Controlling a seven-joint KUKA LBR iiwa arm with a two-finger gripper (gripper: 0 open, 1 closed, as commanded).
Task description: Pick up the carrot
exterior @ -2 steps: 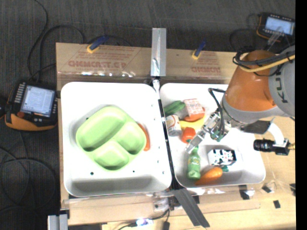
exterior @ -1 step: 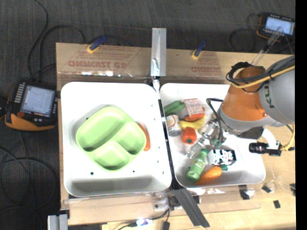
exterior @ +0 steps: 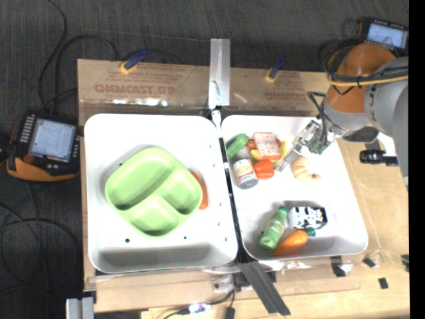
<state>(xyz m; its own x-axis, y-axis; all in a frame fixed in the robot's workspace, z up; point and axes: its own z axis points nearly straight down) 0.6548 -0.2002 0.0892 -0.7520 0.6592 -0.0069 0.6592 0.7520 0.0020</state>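
The tapered orange plastic carrot lies at the right white bin's front edge, long axis running left-right, touching a green bottle. The two-finger gripper hangs well behind it at the bin's rear, near a pale bread-like toy.

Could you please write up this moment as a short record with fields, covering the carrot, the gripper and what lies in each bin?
target: carrot, lying at the near edge of the right bin
beside target: green bottle touching it, black-and-white carton just behind
gripper: over the right bin's far part, above a pale bread-like item, apart from the carrot
far cluster: green item, can, red-topped packet
left bin: green divided tray, orange item at its right edge
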